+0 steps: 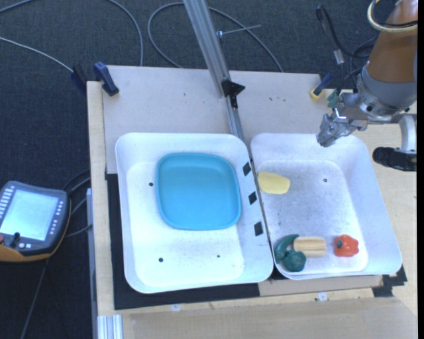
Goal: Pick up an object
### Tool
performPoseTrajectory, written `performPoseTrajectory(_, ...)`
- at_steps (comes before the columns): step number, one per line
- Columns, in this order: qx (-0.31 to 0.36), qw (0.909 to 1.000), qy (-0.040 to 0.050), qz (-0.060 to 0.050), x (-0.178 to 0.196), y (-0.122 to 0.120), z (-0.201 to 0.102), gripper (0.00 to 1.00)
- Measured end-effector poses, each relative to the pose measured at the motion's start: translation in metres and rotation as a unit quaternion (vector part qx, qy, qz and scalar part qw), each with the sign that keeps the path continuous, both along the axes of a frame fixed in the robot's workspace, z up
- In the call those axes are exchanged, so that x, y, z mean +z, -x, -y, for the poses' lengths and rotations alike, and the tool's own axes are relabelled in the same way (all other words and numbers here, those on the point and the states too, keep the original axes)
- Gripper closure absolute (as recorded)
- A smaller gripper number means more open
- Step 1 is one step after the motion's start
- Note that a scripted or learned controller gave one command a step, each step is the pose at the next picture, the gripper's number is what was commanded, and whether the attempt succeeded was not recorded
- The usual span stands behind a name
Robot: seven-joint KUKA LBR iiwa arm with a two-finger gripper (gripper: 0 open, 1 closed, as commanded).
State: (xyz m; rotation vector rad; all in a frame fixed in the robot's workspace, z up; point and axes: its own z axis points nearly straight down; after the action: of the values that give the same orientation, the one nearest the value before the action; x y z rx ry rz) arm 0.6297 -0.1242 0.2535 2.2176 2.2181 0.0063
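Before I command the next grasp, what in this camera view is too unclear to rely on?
- Gripper: small and blurred; finger state unreadable.
- Arm: cut off by the top and right edges.
- Green toy: too small to identify; touching the tan block or not is unclear.
- Red toy: type unclear.

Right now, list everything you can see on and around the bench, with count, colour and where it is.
bins: two, white, side by side on the bench
plate: one, light blue, in the left bin
yellow piece: one, pale yellow, right bin, by its left wall
green toy: one, dark green, right bin, near edge
tan block: one, tan, right bin, between the green toy and the red toy
red toy: one, red-orange, right bin, near right corner
clamps: two, blue, at the board's far corners
rail: one, grey metal, running down between the bins
pendant: one, grey with a screen, on the floor at left
cables: several, grey, on the floor
arm: one, grey and orange, over the right bin's far right corner
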Motion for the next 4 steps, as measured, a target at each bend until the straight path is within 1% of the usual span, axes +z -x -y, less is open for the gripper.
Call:
performPoseTrajectory(1, 0.0, 1.0, -0.0002, -0.002, 0.027, -0.001, 0.0, 1.0)
performPoseTrajectory(2, 0.002, 1.0, -0.0008, -0.003, 0.013, 0.011, -0.043, 1.0)
performPoseTrajectory(3, 0.002, 1.0, -0.0009, -0.003, -0.003, 0.028, -0.088, 1.0)
performPoseTrajectory(4, 0.002, 1.0, -0.0011, -0.003, -0.001, 0.052, -0.136, 1.0)
